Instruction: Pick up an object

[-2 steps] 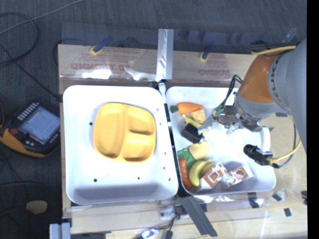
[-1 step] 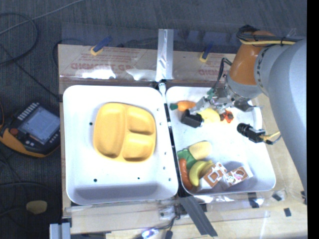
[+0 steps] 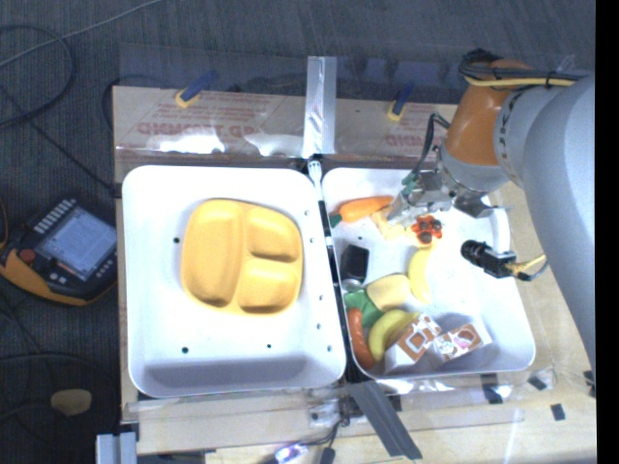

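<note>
The arm (image 3: 542,143) sat nearest your lens, big and grey, reaching down into the right bin (image 3: 513,341). Take that bin as your landmark: the left bin (image 3: 145,288) beside it held the yellow divided tray (image 3: 242,256). At the right bin's far end the gripper (image 3: 423,199) hung low over the carrot (image 3: 363,207) and a small red-orange piece (image 3: 427,227); whether it was parted or closed you could not tell. The banana (image 3: 419,272) lay mid-bin, the snack packet (image 3: 440,340) at the near end. You would do best centring over one isolated item before descending.

plate (image 3: 242,256) in left bin (image 3: 155,356)
</note>
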`<state>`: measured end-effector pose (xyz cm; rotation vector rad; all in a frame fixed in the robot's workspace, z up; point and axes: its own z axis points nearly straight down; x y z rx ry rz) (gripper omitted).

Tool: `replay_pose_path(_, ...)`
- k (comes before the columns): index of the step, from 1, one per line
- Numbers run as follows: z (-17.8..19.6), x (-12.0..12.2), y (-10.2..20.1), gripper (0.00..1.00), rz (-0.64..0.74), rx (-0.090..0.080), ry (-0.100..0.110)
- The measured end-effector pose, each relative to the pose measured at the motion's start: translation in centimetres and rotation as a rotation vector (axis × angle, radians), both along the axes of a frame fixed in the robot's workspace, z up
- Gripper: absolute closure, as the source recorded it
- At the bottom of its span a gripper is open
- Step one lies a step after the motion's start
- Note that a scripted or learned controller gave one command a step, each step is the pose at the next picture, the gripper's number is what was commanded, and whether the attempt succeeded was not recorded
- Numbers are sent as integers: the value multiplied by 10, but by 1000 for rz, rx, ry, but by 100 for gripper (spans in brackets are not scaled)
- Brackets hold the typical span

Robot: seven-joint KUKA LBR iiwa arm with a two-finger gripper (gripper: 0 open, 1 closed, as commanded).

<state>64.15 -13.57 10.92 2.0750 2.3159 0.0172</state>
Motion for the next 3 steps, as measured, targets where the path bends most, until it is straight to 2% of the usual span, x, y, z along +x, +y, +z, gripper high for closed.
replay_pose_path(1, -17, 19, -30, 100, 325, -4, 18)
replay_pose_path(2, -21, 17, -29, 0, 326, 0, 25)
replay_pose_path(3, -21, 27, 19, 0, 168, 0, 35)
